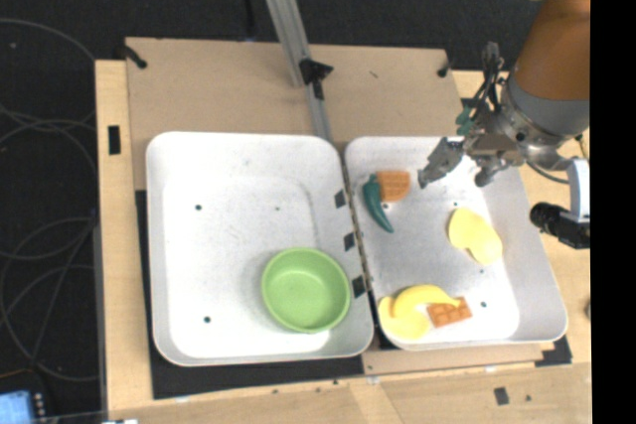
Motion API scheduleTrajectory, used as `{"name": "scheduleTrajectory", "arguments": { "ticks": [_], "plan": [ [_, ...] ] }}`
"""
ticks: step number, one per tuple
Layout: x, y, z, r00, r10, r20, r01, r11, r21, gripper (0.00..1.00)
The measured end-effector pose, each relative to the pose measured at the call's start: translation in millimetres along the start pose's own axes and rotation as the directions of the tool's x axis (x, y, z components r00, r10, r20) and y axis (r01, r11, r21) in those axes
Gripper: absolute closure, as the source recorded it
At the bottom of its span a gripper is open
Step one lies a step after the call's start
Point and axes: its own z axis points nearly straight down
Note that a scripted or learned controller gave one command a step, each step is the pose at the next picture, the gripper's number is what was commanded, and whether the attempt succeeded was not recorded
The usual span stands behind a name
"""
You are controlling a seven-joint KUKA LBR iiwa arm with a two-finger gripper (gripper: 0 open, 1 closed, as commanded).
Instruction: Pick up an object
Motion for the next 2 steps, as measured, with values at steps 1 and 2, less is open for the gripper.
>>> {"name": "scheduleTrajectory", "arguments": {
  "ticks": [1,2],
  "plan": [
    [0,0,0,1.000,0.001,0.000,-0.001,1.000,-0.001,0.00],
    [-1,7,60,1.000,0.004,0.003,-0.004,1.000,0.006,0.00]
  ]
}}
